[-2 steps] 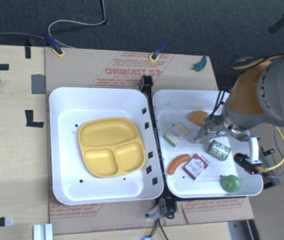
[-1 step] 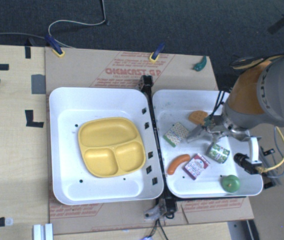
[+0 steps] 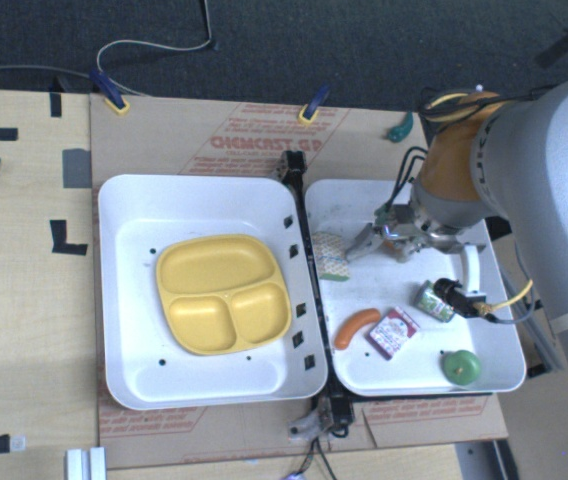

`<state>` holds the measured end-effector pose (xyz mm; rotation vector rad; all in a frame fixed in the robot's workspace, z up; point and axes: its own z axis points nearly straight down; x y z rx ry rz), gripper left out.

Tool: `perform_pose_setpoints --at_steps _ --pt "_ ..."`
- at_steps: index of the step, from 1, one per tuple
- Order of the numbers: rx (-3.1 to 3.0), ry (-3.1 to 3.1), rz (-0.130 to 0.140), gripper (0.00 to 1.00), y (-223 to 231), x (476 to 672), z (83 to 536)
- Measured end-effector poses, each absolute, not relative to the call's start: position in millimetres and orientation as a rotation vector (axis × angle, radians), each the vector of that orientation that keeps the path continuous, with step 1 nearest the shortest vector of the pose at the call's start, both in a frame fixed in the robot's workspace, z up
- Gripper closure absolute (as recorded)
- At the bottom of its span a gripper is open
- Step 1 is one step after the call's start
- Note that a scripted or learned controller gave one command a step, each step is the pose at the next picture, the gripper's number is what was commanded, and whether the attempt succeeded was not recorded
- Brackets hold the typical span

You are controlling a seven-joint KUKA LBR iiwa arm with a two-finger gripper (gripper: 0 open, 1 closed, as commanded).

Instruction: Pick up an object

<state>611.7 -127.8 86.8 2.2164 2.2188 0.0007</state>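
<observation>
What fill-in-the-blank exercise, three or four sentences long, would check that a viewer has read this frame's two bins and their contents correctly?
1. The yellow divided plate lies in the ____ bin of the camera view.
2. The plate has ____ compartments.
3. In the other bin, the orange sausage lies just left of the ____ packet.
4. The green apple sits near that bin's ____ right corner.

Missing words: left; three; red; lower

left bin (image 3: 124, 298): divided tray (image 3: 224, 293) lying inside | right bin (image 3: 504, 363): sausage (image 3: 356, 328) lying left of packet (image 3: 392, 333), can (image 3: 434, 301) sitting right of packet, apple (image 3: 461, 367) sitting at near right corner
</observation>
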Motion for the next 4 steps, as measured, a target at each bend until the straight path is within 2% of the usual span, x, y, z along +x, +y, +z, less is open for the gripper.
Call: perform_pose_setpoints --at_steps 1,2,3,4 --pt "2.220 2.209 -0.020 0.00 -103.9 620.3 86.5" --pt "2.217 2.218 0.002 0.00 -110.8 601.6 86.5" --pt "2.217 2.222 0.001 0.00 -102.2 668.9 85.1" --pt "2.219 2.221 -0.002 0.00 -94.2 668.5 85.0"
